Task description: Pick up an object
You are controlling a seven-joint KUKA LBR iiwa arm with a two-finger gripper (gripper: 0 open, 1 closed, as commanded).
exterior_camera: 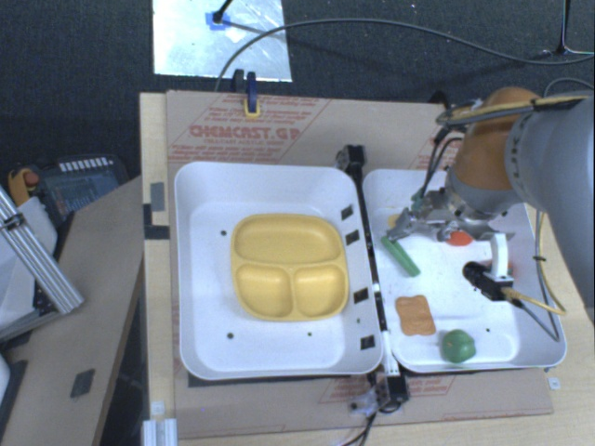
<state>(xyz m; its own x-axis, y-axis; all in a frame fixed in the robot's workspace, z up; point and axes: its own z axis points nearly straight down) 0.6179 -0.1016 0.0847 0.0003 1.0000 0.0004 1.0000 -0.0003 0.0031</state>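
Note:
The right bin [530,337] holds a green stick [402,255], a tan waffle-like square [416,314], a green ball [457,345] and a small orange-red piece [460,239]. My gripper [416,222] is low in the upper part of this bin, reaching in from the right under the grey arm with its orange band [483,151]. It sits just above the upper end of the green stick and left of the orange-red piece, which is partly tucked under the wrist. I see nothing held in it.
The left bin [200,277] carries a yellow divided plate [288,265]. A black divider with clips [364,249] runs between the bins. A black-and-white fitting with a cable [491,275] hangs over the right bin's right side. Cardboard lies under both bins.

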